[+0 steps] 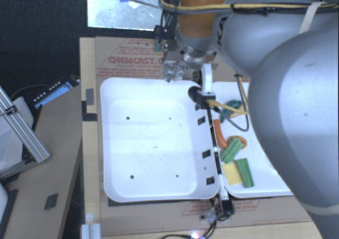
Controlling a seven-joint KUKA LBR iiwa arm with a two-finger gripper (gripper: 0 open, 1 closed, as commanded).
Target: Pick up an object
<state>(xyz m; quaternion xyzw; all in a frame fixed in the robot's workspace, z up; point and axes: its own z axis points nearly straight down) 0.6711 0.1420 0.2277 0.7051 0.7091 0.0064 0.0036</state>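
The end effector [176, 69] hangs over the far rim of the left bin [114, 126], close to that bin's far right corner, toward the far edge of the table [53, 179]. I cannot tell whether it is spread or pressed together, because it is small and blurred against the rim. The grey arm [286, 89], with its orange band, comes in from the right. It covers most of the right bin [265, 191] and leaves the bin's near left part in sight.

The objects to pick from lie in that visible part of the right bin, toward the table's near edge and well apart from the end effector. A green piece [231, 150] lies tilted, just beside the wall the two bins share. A curved orange piece [237, 140] touches its far end. Nearer the near edge a yellow block [232, 173] lies flat, and a second green piece [244, 172] lies against the block's right side. What looks like a thin orange-red stick [216, 128] lies along the shared wall, farther from the near edge than the rest.

The left bin shows a white floor with four small dark dots. Black clips [207, 153] sit along the shared wall. Both bins rest on a cardboard sheet [127, 60] with red print, which lies on the table.
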